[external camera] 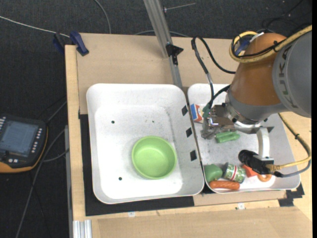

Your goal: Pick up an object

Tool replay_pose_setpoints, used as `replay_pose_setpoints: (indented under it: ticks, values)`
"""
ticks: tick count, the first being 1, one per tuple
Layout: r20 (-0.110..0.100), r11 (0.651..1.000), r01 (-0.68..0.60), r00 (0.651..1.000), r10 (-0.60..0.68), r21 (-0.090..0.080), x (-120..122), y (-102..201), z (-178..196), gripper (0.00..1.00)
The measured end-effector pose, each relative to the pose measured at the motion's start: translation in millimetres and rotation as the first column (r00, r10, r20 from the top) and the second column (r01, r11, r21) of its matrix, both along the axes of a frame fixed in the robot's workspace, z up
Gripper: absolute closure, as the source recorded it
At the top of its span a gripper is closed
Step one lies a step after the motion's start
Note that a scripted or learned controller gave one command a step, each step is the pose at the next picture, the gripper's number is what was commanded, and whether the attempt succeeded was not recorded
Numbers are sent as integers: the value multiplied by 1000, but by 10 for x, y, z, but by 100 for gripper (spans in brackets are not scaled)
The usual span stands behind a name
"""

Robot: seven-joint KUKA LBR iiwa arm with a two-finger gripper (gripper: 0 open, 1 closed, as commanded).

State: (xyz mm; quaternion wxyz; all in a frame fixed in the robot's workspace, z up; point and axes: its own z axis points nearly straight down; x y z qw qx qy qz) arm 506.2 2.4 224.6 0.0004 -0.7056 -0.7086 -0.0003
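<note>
My gripper point(212, 127) hangs low over the left part of the right bin point(283, 148), under the orange wrist band. A small green block point(228, 137) lies just to its right and slightly nearer the front, close to the gripper tip; I cannot tell if they touch. A red, white and blue packet point(196, 113) lies just behind and left of the gripper, by the bin's left wall. The arm hides much of the back of the right bin.
The left bin point(109, 103) holds a light green bowl point(154, 156) toward its front right. Along the right bin's front edge lie a green item point(213, 172), a small can point(234, 173), an orange sausage-shaped piece point(225, 185) and a red-orange piece point(265, 178).
</note>
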Motion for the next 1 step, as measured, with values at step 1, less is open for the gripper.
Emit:
replay_pose_setpoints:
  ticks: [1]
  values:
    - [1,1000,1,1000,-1,0,-41,422,17,100]
